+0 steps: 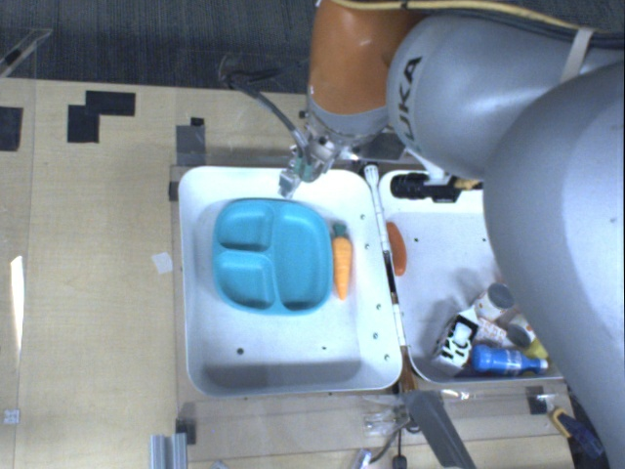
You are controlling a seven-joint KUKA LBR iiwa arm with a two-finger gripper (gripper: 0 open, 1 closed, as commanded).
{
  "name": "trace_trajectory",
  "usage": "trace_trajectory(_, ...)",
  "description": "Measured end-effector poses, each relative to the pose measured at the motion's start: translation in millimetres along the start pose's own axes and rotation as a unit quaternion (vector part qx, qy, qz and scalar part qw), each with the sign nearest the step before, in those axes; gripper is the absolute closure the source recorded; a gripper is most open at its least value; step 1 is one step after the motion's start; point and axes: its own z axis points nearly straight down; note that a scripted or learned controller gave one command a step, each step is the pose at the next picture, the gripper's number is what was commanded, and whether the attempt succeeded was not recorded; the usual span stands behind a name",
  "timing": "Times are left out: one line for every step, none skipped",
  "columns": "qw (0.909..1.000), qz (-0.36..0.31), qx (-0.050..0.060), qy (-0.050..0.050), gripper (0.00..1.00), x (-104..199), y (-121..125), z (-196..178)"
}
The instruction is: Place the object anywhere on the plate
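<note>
Beside plate (270,255), right rim: carrot (343,267), touching.
Gripper (294,180): above plate's far edge, apart from carrot.
Jaws: state cannot be told.

A pale, wood-toned tabletop (88,291) fills most of the view, lit evenly from above with a bright glare streak (17,296) near its left edge. Along its far side sit black blocky markings (98,112), stepped like puzzle shapes, and beyond them lies a dark grey floor (146,8) with a fine woven texture, carpet-like. A small pale scrap (161,261) lies flat on the tabletop left of the bins, and metal brackets (168,447) stand at the near edge.
</note>
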Motion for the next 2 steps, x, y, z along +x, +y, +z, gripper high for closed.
trace_trajectory(0.9999,-0.017,0.001,0.000,1.00,3.1,-76.0,8.1)
trace_trajectory(0.9999,0.014,0.001,0.000,1.00,-32.3,-43.9,31.7)
